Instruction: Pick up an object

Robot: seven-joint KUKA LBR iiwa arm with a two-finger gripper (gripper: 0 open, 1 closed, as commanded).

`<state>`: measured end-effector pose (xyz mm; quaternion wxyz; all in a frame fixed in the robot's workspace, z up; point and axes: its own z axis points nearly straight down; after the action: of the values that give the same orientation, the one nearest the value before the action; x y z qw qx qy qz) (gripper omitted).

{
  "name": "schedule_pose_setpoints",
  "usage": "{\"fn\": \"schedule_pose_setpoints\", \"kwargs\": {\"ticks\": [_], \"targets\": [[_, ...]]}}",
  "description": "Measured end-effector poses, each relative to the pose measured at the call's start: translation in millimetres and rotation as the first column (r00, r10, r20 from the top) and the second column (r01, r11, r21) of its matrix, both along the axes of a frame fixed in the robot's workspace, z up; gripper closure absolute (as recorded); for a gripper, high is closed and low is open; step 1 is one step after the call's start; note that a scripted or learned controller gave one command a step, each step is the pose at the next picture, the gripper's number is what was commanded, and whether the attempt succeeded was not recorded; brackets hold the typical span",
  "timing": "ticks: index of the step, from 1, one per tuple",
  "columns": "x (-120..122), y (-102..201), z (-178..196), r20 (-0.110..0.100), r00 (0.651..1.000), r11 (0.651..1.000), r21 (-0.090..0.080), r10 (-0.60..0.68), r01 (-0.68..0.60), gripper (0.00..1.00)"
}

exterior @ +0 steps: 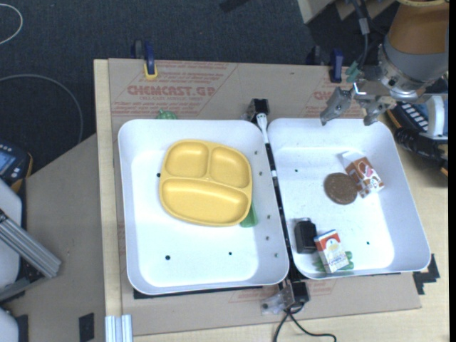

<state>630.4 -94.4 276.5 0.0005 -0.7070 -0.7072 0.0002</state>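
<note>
Yellow plastic catches our eye first: a three-compartment divided plate [206,182] lies in the left white bin [142,248], with a scrap of green [249,218] peeking out at its lower right edge. Right of that plate, across the seam between the bins, the right white bin [406,226] holds the candidates for picking: a small black block [306,235] and a red-and-white carton [330,251] near its front rim, then a flat brown disc [341,189] touching a red-and-white packet [363,174] farther back. Further right of the plate and higher up, the two-finger gripper [352,107] hovers over the right bin's back rim, its jaws spread wide and holding nothing. We judge the task barely begun: nothing is lifted, and the descent, closing and raising are all left.
</note>
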Motion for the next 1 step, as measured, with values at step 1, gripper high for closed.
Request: {"fn": "schedule_pose_setpoints", "kwargs": {"ticks": [1], "targets": [[-63.2,49.4,-97.3,-0.013,1.0,1.0,0.004,0.003,-0.003,0.0]]}}
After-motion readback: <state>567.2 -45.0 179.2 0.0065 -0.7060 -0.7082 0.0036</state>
